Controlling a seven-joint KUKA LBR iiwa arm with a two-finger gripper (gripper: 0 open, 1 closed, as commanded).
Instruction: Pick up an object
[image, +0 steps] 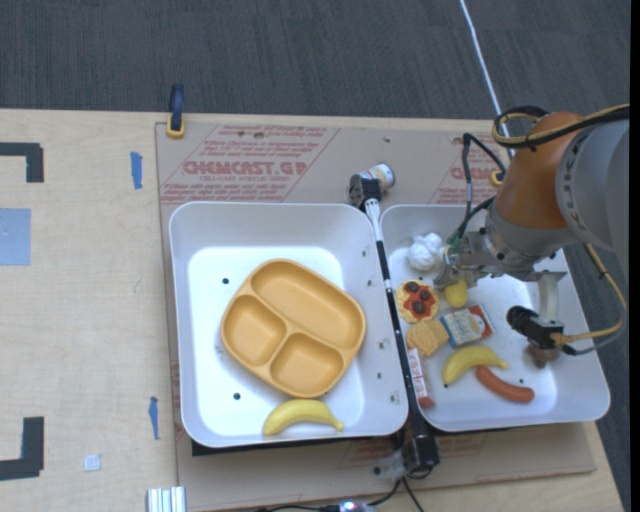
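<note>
Bins sit side by side on the bench, the left bin (190, 300) carrying an orange divided tray (292, 327) at its middle and a banana (302, 416) along its near edge. The right bin (585, 395) carries the clutter: a white crumpled object (426, 247) near its far left corner, a small pizza slice (416, 299) by its left wall, a cracker (427, 337) just below that, a small packet (464, 325) beside the cracker, a second banana (471, 361) and a sausage (504, 385) toward its near edge. The arm (560, 190) reaches in over the right bin's far half. Its gripper (457, 272) hangs low above a small yellow piece (456, 294), near the pizza slice; whether it pinches anything I cannot tell.
</note>
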